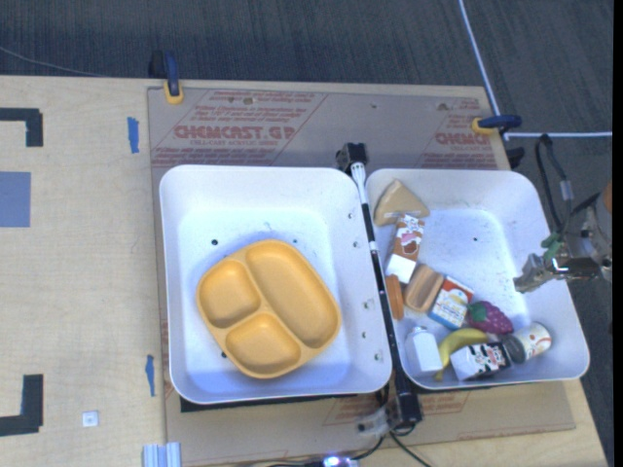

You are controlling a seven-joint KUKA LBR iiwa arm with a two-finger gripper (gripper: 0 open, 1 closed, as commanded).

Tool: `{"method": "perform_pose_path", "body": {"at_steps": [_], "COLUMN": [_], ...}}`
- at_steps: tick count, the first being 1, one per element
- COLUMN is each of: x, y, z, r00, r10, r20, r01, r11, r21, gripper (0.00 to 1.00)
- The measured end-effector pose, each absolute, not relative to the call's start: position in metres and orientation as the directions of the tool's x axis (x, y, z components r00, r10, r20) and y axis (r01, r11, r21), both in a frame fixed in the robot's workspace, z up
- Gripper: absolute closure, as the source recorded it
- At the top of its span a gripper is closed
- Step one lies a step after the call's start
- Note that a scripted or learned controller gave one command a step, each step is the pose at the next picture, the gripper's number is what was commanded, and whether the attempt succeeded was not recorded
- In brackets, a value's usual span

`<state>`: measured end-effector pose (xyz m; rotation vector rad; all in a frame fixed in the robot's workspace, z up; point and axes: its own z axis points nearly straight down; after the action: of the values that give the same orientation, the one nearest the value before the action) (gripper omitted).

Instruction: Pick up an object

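The right bin (487, 230) holds a pile of toy food along its left and front sides. In it lie a tan bread wedge (399, 200), a small carton (409, 237), a brown toast piece (424, 287), a colourful box (450, 305), purple grapes (490, 316), a yellow banana (459, 342) and a bottle lying on its side (501, 354). My gripper (541, 270) hangs over the right side of this bin, right of the pile and apart from it. I see nothing held in it.
The left bin (243, 202) holds a yellow divided plate (268, 306). A black clamp (351, 155) sits at the far end of the seam between the bins. Cardboard (243, 129) lies under both bins, and a white cable (477, 42) runs across the floor behind.
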<state>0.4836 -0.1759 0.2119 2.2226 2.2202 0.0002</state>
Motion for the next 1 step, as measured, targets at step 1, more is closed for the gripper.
{"method": "perform_pose_path", "body": {"at_steps": [1], "x": [0.4800], "y": [-0.1113], "z": [0.2080], "r00": [-0.001], "r10": [1.000], "r20": [0.001], "r01": [1.000], "r11": [0.001], "r21": [0.000], "gripper": [1.00]}}
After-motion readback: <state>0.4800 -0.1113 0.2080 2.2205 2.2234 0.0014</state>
